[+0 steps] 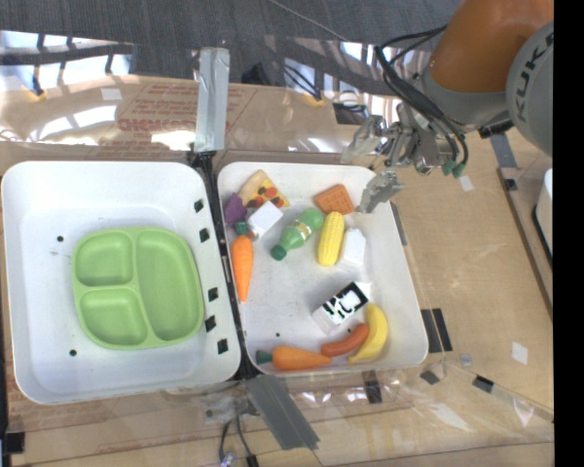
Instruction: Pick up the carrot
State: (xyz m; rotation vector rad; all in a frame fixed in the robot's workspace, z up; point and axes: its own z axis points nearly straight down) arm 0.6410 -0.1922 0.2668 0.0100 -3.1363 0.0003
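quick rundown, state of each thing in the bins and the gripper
carrot: lying flat by right bin's left wall, untouched
green bottle: on its side
corn: lying flat
banana: lying by the front wall
green tray: flat in left bin
gripper: over right bin's back corner, holding nothing

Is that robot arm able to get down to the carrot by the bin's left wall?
Probably yes: the carrot lies uncovered, nothing on top. The bin wall hugs its left side, which may crowd the gripper.

Large grey letters "KU" stand on the grey robot arm (533,66) at the upper right; the brown cardboard sheet (165,115) behind the bins bears red print too small to read; the small black-and-white box (341,305) carries an unreadable mark.
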